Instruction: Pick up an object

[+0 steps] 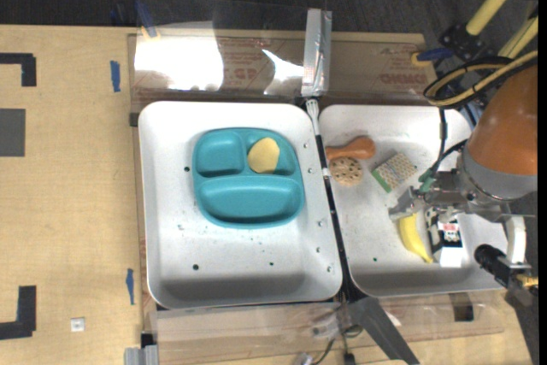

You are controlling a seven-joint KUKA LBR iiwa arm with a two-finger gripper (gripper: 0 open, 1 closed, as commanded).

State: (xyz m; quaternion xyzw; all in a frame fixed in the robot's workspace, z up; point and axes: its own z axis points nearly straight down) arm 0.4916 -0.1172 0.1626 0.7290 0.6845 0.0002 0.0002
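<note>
In the right-hand shallow white bin, near its right wall, the grey arm with the orange band is seen reaching down, and its jaws are positioned just above the upper end of a yellow banana. Whether the jaws are released or clenched cannot be told from this angle, and nothing is seen held between them. The banana lies flat on the bin floor, running towards the bin's near edge, with a small black-and-white labelled block just beside it on the right. Towards the far left corner of the same bin an orange carrot-shaped toy is laid, with a round brown speckled cookie touching or nearly touching it on the near side. A small green-and-white patterned packet rests between the cookie and the jaws. Open floor is left in the near left part of this bin. In the left-hand shallow white bin a teal plastic divided tray is set towards the far half, well clear of the walls, and a yellow lemon-shaped object sits in its upper right compartment. The two bins are placed edge to edge on the table.
</note>
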